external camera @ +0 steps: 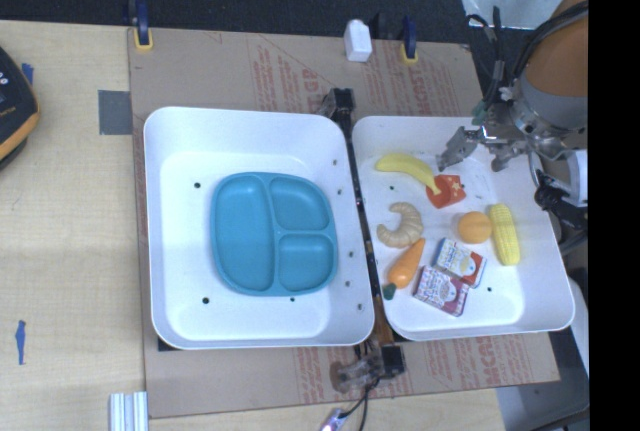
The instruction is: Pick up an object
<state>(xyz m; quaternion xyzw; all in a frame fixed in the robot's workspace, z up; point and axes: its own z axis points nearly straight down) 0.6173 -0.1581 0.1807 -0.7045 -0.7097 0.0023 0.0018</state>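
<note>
Above the right bin (540, 314) hangs the tool (478, 147) – open (nothing held) – near banana (405, 167) and red block (447, 190).

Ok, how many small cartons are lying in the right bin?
2. One carton lies near the right bin centre, below the orange; the other carton touches it, nearer the front edge. Nothing seems hidden.

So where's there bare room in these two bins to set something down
Left bin: a bare white margin all around the blue divided plate, widest on its left. Right bin: crowded mid-floor with banana, croissant, carrot, orange, corn and cartons; bare along the bottom edge.
</note>
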